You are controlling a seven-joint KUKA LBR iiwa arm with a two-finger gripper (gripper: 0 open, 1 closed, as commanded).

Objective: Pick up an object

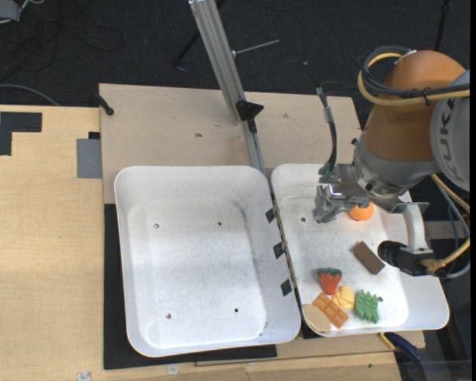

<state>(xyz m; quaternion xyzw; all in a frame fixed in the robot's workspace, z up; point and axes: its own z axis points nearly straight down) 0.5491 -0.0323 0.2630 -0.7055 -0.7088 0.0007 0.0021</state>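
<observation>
1. Camera view: two shallow white bins sit side by side on the bench. The left bin [143, 213] presents a broad bare floor. The right bin [297, 189] holds all the objects, which are grouped toward its near and right portions.
2. The arm [412, 125] enters from the right and hangs over the far half of the right bin. The gripper [327, 209] is low over the bin floor, near the bin's middle and just left of an orange ball [362, 211].
3. Gripper state: cannot tell. The metal assembly is small and partly merged with the wrist housing.
4. The orange ball lies just beside the gripper; the wrist covers its upper part, so contact cannot be confirmed. Nothing is visibly gripped.
5. A brown block [368, 257] lies nearer the camera, its long axis running diagonally from far-left to near-right. It is apart from the ball.
6. Near the front rim lies a cluster: a red strawberry-like piece [329, 279], a tan waffle-like piece [330, 311], a yellow piece [346, 297] and a green piece [368, 305]. The tan and yellow pieces touch.
7. Open floor remains along the right bin's left wall and far-left corner.
8. A black cable fitting [403, 257] overhangs the bin's right side and hides the floor beneath it.
</observation>
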